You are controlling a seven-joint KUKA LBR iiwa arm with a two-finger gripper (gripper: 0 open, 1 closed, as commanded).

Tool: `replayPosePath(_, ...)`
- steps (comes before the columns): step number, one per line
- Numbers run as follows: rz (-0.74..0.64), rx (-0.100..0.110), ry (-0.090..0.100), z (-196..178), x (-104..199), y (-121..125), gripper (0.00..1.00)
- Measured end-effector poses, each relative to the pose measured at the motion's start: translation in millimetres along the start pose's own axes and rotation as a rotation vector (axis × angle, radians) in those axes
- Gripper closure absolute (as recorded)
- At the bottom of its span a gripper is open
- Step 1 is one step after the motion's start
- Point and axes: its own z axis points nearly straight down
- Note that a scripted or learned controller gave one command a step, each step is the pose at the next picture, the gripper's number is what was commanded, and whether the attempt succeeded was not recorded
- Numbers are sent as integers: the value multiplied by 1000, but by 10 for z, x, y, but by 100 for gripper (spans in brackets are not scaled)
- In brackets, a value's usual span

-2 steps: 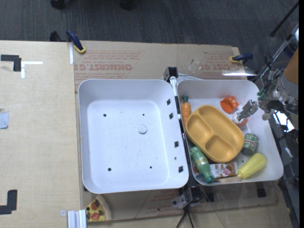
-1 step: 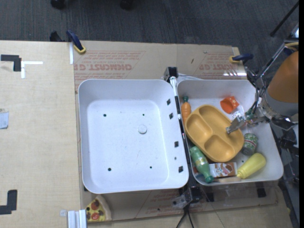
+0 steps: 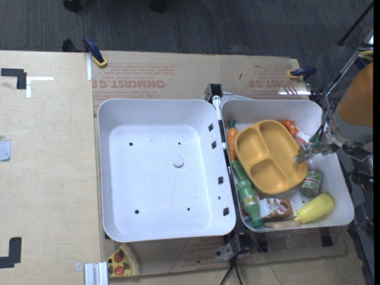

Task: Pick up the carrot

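Presently the carrot (image 3: 231, 136) lies ungrasped in the right bin (image 3: 339, 177), wedged between its left wall and the yellow divided plate (image 3: 270, 156), while the pincer (image 3: 304, 153), its opening indiscernible, hovers at the plate's right rim, so pickup remains outstanding.

The bench was viewed by one fixed camera from above, tilted so that the dark floor (image 3: 196, 16) was taken in along the top. Both white bins were framed whole, the left bin (image 3: 113, 171) near the centre and the right bin (image 3: 341, 177) toward the right edge. The arm (image 3: 356, 108) was cut off at that right edge.
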Motion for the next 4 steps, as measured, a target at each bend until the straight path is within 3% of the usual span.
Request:
replayPosePath(1,98,0,-5,85,968,303,100)
replayPosePath(3,104,-1,-12,-106,909,302,100)
replayPosePath(4,50,0,-2,-1262,1483,333,100)
